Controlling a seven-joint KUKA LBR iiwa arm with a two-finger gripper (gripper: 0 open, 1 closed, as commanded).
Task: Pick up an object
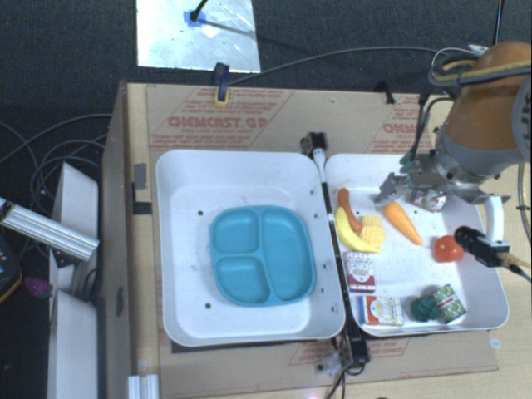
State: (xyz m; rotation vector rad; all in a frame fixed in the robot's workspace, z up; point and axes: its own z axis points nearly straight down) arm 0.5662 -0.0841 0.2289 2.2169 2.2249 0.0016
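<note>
Bench: flat brown cardboard sheet (249, 115) with red print, under two shallow white plastic bins with rounded corners, side by side.
Left bin (187, 223): one smooth light-blue plastic plate (262, 253), rounded-square, three compartments moulded in.
Right bin (482, 293): toy food, hard glossy plastic by the look, scattered.
Count, right bin: one tapered orange carrot (403, 222); one curved yellow banana (352, 233); one knobbly yellow corn piece (373, 234), touching the banana; one slim orange-red sausage shape (348, 208) along the banana's far side; one round red tomato (446, 248); two small red-and-white printed cartons (359, 271), (383, 310); one bumpy dark-green broccoli (425, 307); one green-and-white labelled can (450, 302), just beside the broccoli.
Arm: grey metal, orange band (492, 98) above the wrist, entering from the right.
Gripper (405, 188): grey metal, low over the far part of the right bin, just beyond the carrot's thick end.
Pincer state: cannot tell; nothing seen between the tips.
Carrot position: lying on the bin floor, between the corn and the tomato.
</note>
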